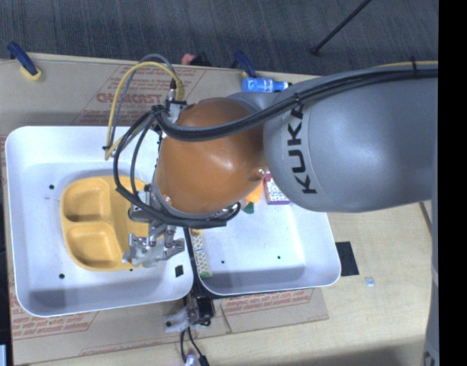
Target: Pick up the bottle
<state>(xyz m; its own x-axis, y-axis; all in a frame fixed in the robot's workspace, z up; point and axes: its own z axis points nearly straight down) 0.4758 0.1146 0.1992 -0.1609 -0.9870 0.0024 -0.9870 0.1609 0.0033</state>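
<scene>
A small clear bottle with a blue cap (262,85) lies at the far rim of the right bin (294,269), mostly hidden behind the arm. My gripper (151,248) hangs low in the left bin (27,204), at the right edge of a yellow divided tray (90,223). It is far from the bottle, on the near-left side of the orange wrist band (207,158). I see nothing of the bottle at the gripper.
The big grey arm (355,143) covers most of the right bin. Under it peek a printed card (276,192) and a small orange and green item (251,203). A patterned strip (198,259) lies by the wall between the bins. Blue clamps (25,60) grip the cardboard's far edge.
</scene>
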